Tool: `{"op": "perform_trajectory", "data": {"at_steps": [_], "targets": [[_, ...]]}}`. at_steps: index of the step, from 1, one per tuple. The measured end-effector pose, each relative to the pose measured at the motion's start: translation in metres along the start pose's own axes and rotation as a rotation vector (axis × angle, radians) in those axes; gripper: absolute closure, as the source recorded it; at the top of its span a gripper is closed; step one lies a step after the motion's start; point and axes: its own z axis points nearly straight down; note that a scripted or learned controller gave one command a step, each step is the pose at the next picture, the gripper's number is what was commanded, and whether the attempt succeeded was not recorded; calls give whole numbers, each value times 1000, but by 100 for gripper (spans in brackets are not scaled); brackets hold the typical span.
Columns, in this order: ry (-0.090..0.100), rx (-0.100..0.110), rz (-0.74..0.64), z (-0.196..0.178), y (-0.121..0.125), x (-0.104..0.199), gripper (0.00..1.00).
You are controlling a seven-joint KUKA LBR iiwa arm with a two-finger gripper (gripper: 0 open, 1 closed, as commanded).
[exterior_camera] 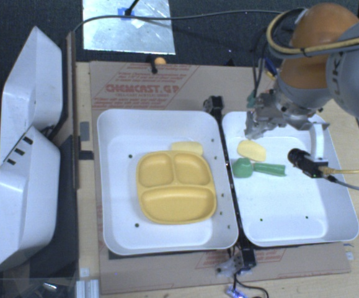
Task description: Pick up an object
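**Two white bins, four objects, one arm overhead**

Seen from above at a slant: two shallow white bins side by side on a cardboard-covered bench (167, 82), plus one grey robot arm (346, 73) with an orange band, reaching in from the right.

Four loose objects counted in all: two in each bin.

Left bin (114, 179): one yellow divided tray (176, 188) with three compartments, two small at the top and one wide at the bottom, lying flat near the middle. Just above it, touching or nearly touching its top edge, one small pale yellow flat piece (187, 148).

Right bin (291, 222): one pale yellow rounded piece (252, 150), soft-edged and oval, lying near the bin's upper left part. Just below it, one green scoop (257, 168) with a round bowl at the left and a straight handle pointing right; the two look close, possibly touching.

Gripper (253, 131) hanging directly above the pale yellow rounded piece, tips close to its upper edge. Too small and shadowed to tell how its tips are set or whether anything is pinched. A black cylindrical fitting (303, 161) with cable over the bin's right side.
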Motion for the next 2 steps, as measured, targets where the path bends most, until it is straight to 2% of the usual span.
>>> {"op": "perform_trajectory", "data": {"at_steps": [1,2], "targets": [[0,1,0,18,16,50,100],[0,-1,0,15,41,89,100]]}}
